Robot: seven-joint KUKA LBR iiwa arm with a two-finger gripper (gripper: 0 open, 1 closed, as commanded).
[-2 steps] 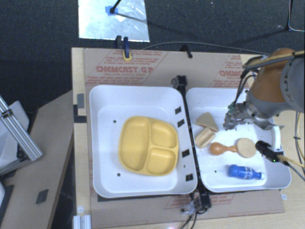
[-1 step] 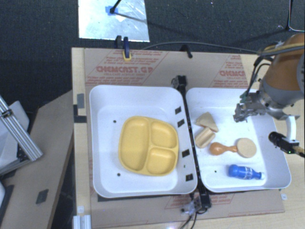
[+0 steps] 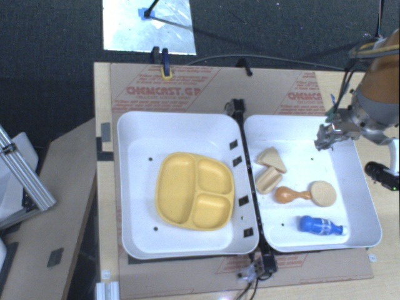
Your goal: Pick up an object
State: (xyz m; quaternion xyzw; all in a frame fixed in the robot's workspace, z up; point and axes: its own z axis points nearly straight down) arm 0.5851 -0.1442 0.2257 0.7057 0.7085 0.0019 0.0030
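Observation:
The right bin [image 3: 294, 127] holds a tan wedge [image 3: 272, 158], a tan block [image 3: 267, 180] just below it, an orange-and-tan spoon-like toy [image 3: 306, 194] and a blue bottle [image 3: 321, 225] lying on its side near the front. My gripper [image 3: 325, 138] hangs over the far right part of this bin, above and to the right of the wedge, well apart from every object. Nothing shows between its fingers.
The left bin [image 3: 140, 133] carries a yellow divided plate [image 3: 194, 191]. A black divider clamp [image 3: 237, 108] runs between the bins. A cable crosses behind the bins, and a metal frame [image 3: 25, 180] stands at the left edge.

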